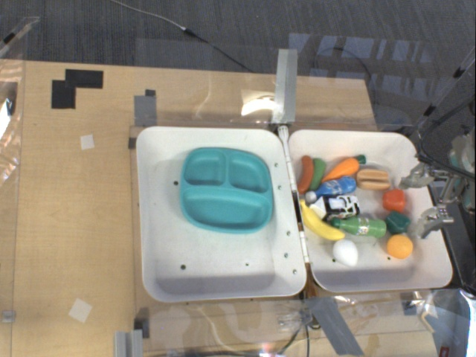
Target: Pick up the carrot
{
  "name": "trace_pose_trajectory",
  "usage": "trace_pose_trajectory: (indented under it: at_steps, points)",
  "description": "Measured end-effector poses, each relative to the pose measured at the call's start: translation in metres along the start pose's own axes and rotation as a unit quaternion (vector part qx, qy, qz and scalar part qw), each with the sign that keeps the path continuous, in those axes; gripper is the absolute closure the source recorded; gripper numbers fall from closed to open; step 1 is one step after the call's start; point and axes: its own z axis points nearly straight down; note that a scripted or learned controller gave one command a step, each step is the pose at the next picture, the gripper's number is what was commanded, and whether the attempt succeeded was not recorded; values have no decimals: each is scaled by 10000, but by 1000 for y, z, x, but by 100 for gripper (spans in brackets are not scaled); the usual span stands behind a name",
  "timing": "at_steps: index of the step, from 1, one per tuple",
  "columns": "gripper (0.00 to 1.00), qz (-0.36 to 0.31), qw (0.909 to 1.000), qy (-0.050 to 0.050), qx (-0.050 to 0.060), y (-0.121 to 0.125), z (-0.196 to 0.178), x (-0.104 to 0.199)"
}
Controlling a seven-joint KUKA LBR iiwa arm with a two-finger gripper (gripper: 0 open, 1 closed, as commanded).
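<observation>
Two wide-spread jaws [429, 197] hover at the right bin's [428, 274] edge; the carrot [342, 169] lies well left, untouched.

Silvery metal fingers [416, 176], pale wrist

It looked like a robotics lab. A plywood bench [67, 222] stood on grey carpet [223, 13], with two white bins [216, 274] fixed side by side between metal brackets [286, 80]. Black marker squares [74, 86] and bits of tape [88, 141] were stuck to the wood, a cable [149, 13] trailed across the floor, and plastic toy food [346, 207] filled one bin.
</observation>
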Motion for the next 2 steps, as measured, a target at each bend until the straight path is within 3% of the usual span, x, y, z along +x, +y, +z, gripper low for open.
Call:
trace_pose_trajectory:
  at_steps: [1, 2]
  points:
    - [0, -402, 9992, 56, -25, -7, 133, -38]
    - [0, 442, 9990, 5, -9, -7, 178, -126]
